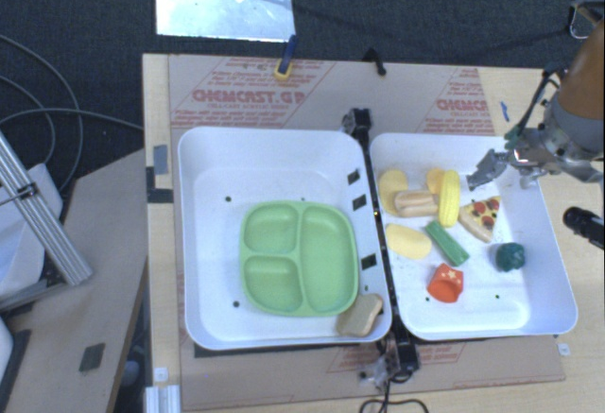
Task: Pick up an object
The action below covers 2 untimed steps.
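Camera view: gripper (484, 171) hangs above the right bin's (553, 307) back edge, nothing in its grasp (whether it's parted or clenched I can't tell). Toy food clusters below it, w/ corn cob (449, 197) and pizza slice (482, 216) nearest, prob. easiest picks. Smooth plastic. Green divided tray (299, 258) sits in the left bin (203, 213).

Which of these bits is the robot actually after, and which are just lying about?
For the job:
end effector
right bin toys: corn, pizza slice, green stick, red pepper, dark green lump

Lying about:
green tray
sponge
yellow clip
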Motion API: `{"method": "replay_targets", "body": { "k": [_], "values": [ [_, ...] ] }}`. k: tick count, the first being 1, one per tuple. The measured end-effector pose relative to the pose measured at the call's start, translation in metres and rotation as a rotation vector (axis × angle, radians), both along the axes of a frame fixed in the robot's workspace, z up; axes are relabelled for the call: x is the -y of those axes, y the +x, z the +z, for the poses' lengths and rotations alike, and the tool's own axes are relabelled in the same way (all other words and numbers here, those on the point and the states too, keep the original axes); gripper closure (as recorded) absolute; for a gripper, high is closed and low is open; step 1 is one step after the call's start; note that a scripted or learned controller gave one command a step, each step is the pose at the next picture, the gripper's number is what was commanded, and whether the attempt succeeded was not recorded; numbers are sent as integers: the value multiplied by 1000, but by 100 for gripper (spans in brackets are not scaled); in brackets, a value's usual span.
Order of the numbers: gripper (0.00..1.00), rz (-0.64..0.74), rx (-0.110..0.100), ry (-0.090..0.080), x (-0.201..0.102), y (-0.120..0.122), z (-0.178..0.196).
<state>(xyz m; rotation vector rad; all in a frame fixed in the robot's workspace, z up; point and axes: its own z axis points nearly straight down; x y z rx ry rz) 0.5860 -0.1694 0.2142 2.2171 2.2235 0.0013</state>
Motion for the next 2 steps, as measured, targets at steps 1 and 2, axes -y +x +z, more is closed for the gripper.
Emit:
{"method": "replay_targets", "body": {
  "k": [1, 2],
  "values": [
    [0, 5, 2, 0, -13, 75, -67],
    [0, -6, -3, 0, 40, 14, -68]
  ]
}}
